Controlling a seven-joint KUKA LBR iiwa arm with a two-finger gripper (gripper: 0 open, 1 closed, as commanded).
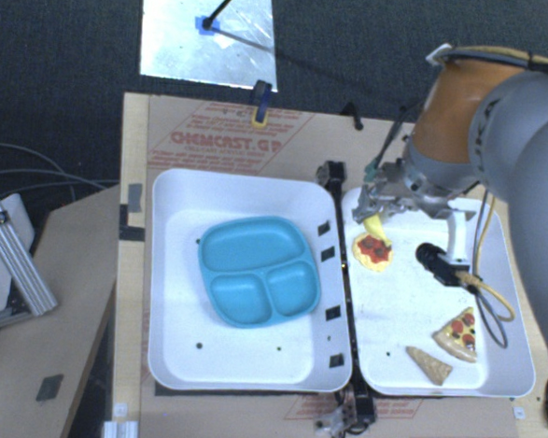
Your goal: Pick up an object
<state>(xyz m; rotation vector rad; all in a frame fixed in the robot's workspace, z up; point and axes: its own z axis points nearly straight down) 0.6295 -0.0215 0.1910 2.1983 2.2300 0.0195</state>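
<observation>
At the near edge of the right bin (516, 375) lay a tan wedge (429, 365), with a pizza slice (458, 334) just beside it toward the right wall. Both were well apart from the arm's working end and did not bear on this step. Further in, a round red-topped piece (373, 252) sat close to the divider between the bins. A small yellow piece (375, 226) touched or nearly touched its far side, directly under the claw (379, 210). The yellow piece looked like the target. How wide the claw stood could not be made out from above, nor whether it already had hold of the yellow piece.

To do the grasp well, the claw needed to come straight down, centred on the yellow piece alone. The round piece crowded it on the near side, so a line set too far forward risked pinching both or nudging the yellow one away. The bin's far-left corner and the divider stood near, which left little room for a sideways approach. A slow close and a vertical lift seemed the safest course, as the piece looked small and likely to slip.

In the left bin (177, 207) a blue divided tray (256, 270) rested clear of all this. Beyond both bins the surface (224, 135) carried a cardboard sheet.
</observation>
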